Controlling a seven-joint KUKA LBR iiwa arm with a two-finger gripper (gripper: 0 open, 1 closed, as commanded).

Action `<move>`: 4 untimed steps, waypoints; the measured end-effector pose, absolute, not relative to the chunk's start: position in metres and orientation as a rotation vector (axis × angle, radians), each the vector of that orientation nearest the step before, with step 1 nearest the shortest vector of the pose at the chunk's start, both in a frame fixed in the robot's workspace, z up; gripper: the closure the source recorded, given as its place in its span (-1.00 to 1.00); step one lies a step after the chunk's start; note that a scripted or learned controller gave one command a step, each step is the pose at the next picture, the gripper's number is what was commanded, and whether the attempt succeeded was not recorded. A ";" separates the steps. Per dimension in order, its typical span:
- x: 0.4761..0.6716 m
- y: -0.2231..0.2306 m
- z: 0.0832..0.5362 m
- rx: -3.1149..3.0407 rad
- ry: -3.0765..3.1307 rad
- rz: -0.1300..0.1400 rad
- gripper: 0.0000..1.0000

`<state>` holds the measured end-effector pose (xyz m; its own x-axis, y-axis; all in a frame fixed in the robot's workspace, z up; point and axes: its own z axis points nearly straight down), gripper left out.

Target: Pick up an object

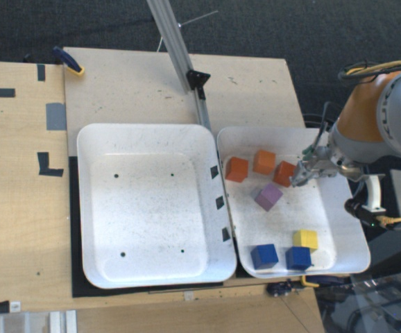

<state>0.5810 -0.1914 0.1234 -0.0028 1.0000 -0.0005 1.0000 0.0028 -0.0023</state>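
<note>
Left bin [93,144]: bare white floor, no blocks. Right bin [353,255]: seven blocks scattered. Gripper [302,175] low at red block [284,173], touching its right side, likely lining up a grasp; finger state impossible to tell. Orange blocks [263,161] just left. Purple block [268,197] below. Blue pair [264,256] and yellow [306,239] near front rim.

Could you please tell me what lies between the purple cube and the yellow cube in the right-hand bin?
In the camera view, bare white bin floor lies between the purple cube and the yellow cube.
</note>
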 end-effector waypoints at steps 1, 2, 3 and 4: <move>0.583 -0.190 0.166 -2.222 -2.225 -0.002 1.00; 0.579 -0.189 0.210 -2.222 -2.225 -0.002 1.00; 0.584 -0.179 0.263 -2.221 -2.228 -0.004 1.00; 0.589 -0.127 0.268 -2.214 -2.229 -0.003 1.00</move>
